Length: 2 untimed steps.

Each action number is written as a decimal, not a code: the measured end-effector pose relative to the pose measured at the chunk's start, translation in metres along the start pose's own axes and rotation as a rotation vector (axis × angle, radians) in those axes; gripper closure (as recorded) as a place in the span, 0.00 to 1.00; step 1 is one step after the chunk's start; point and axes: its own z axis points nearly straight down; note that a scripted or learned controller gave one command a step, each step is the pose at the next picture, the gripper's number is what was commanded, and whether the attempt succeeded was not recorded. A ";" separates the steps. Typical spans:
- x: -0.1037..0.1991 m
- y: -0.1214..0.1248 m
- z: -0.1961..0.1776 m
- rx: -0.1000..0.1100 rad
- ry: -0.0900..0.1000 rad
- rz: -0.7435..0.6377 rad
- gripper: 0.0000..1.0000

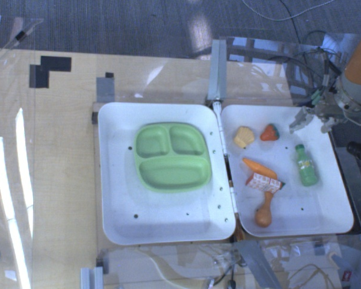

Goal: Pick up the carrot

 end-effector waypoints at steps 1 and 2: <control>0.058 -0.020 0.106 -0.008 -0.002 -0.284 0.00; 0.060 -0.018 0.095 -0.013 -0.001 -0.286 1.00</control>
